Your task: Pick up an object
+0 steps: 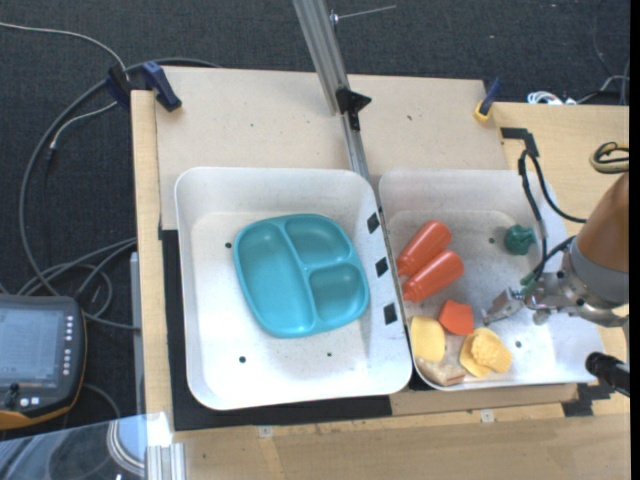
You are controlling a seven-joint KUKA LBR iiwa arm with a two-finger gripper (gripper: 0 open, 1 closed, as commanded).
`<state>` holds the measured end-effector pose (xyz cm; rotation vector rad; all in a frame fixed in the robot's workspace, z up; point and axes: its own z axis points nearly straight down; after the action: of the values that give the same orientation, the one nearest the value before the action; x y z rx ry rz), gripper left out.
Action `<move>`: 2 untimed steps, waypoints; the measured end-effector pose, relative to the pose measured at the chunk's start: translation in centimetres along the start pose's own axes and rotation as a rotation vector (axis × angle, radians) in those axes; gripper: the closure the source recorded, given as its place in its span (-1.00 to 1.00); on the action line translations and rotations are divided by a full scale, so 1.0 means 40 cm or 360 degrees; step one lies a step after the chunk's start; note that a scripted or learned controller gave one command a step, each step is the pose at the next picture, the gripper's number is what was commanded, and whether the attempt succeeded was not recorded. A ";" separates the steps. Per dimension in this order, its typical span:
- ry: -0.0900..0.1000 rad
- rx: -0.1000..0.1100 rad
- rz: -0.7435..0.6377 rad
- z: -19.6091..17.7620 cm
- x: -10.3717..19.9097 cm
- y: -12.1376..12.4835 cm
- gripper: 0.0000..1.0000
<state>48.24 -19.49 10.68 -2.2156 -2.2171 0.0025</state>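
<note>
camera view from above the bench: at far left a grey pendant (38,353) sits on the dark floor among loose cables; on the bench, the left bin (200,298) carries a teal divided plate (298,273), lying flat near its middle. across the shared wall, the right bin (470,186) holds a cluster toward its near left corner: two orange-red cylinders (430,261) side by side at a slant, a small red block (457,317) just below them, a pale yellow piece (428,339) and a yellow crinkled piece (486,351) against the front wall. a small dark green object (519,238) lies apart, toward the back right. the gripper (503,306) is low over the bin floor, just right of the red block and above the crinkled piece, with its fingers parted and nothing between them; the green object lies behind it. the grey arm (600,268) enters from the right edge.
</note>
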 end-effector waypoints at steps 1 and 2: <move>-0.0001 -0.0002 0.0000 0.038 0.002 -0.001 -1.00; -0.0003 -0.0009 0.0000 0.009 0.001 0.002 1.00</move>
<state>48.31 -19.43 10.32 -2.2196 -2.2206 -0.0021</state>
